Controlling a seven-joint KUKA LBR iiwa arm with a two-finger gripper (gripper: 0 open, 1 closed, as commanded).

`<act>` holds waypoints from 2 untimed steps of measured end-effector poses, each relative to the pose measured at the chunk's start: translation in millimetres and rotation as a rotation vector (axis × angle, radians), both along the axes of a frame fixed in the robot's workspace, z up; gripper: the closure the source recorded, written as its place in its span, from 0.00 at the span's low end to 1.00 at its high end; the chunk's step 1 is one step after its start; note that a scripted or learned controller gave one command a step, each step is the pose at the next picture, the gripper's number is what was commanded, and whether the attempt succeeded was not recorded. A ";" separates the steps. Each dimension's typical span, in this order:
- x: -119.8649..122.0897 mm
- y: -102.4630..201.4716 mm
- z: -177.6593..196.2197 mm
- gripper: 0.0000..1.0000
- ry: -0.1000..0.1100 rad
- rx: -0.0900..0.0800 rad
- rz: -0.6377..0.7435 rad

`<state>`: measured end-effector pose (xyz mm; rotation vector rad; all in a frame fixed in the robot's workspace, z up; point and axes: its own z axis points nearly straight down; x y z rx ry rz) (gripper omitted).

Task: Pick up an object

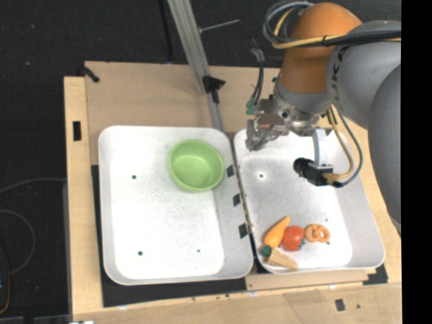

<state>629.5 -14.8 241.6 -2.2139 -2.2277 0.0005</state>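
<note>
A carrot (277, 232), tomato (293, 238) and pretzel (317, 233) cluster at the lower right of the frame, in the right bin (351, 214). The pincer (257, 138) hangs well above them at the bin's upper-left corner, apparently empty; its opening I cannot tell. The approach is pending: it must travel down-frame and descend.

A robotics lab: a plywood bench (155, 93) on dark floor carries two white bins (121, 262), a metal camera pole (192, 46), and an industrial arm (337, 52) with loose cables.
</note>
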 end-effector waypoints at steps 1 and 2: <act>-4.8 51.5 -9.8 1.00 0.000 0.000 0.001; -18.2 102.1 -15.4 1.00 0.001 0.001 0.001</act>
